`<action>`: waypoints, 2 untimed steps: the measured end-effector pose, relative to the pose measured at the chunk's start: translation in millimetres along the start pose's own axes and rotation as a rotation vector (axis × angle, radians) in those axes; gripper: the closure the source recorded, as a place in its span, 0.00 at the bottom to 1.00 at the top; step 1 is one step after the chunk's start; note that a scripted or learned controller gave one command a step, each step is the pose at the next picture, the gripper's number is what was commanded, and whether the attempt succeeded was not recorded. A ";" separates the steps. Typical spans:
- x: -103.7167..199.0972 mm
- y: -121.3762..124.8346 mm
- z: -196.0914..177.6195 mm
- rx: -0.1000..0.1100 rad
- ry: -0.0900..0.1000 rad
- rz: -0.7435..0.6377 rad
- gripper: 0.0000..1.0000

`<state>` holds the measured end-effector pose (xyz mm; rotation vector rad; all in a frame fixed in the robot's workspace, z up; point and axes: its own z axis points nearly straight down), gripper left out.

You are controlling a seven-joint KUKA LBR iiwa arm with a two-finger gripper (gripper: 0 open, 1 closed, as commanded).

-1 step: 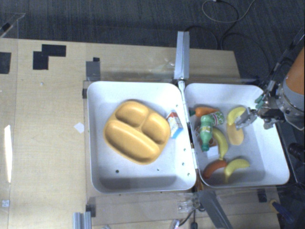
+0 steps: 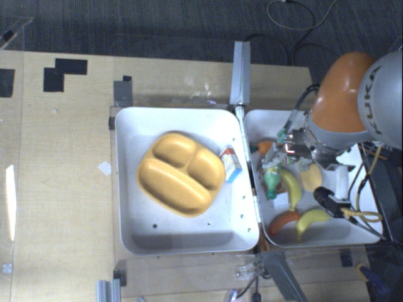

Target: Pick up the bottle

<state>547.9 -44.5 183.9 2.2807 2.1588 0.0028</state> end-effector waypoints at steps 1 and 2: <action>79.3 -3.8 -0.8 -0.002 0.001 -0.076 0.00; 79.6 -2.2 -11.8 -0.006 0.002 -0.075 1.00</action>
